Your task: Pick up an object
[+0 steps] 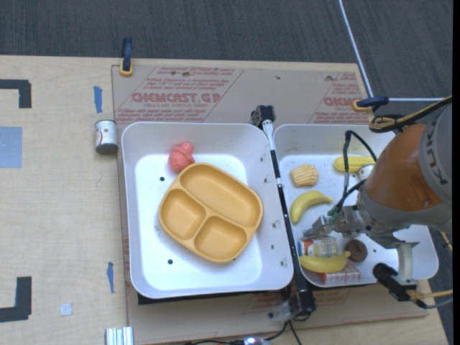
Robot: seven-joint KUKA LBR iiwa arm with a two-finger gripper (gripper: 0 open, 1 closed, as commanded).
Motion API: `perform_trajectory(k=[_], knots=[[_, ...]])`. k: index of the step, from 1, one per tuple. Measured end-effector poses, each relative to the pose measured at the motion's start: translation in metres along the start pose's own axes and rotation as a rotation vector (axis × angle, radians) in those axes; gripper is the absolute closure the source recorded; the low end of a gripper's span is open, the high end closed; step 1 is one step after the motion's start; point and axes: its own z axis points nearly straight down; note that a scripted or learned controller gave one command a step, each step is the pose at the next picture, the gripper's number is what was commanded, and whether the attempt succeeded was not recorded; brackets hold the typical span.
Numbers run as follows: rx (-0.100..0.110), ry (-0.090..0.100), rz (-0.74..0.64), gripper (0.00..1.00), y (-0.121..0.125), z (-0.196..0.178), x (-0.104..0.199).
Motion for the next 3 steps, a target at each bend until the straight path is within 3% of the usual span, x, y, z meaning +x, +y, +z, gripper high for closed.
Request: perform_trajectory(k=[3], knots=[[0.000,-0.002,0.001,0.00,-0.0003,0.0002,0.0033]])
